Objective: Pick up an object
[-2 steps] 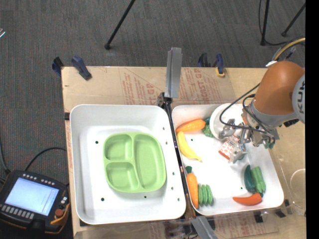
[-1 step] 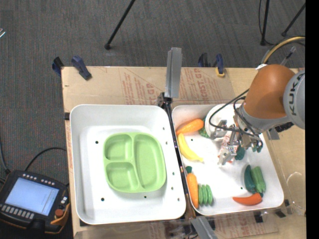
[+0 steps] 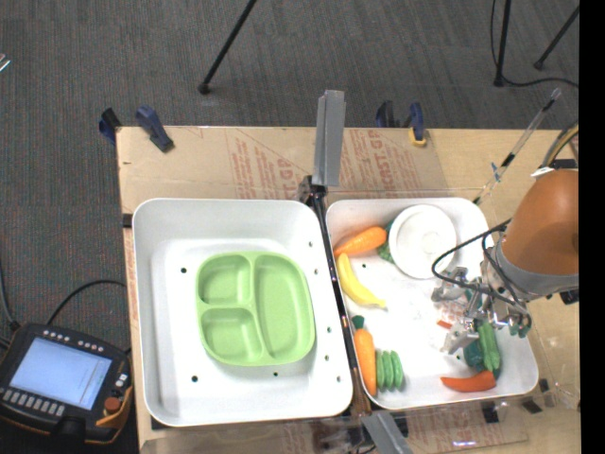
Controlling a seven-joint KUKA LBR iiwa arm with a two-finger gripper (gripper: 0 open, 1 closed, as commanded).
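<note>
Arm point(image 3: 544, 235) low over right bin point(image 3: 416, 397), jaws' state unclear, beside green vegetable point(image 3: 489, 345).

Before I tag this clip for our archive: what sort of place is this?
Probably a robot lab. Two white bins sit on a clamped cardboard sheet, a control tablet lies on the carpet, and tripod legs stand behind.
</note>
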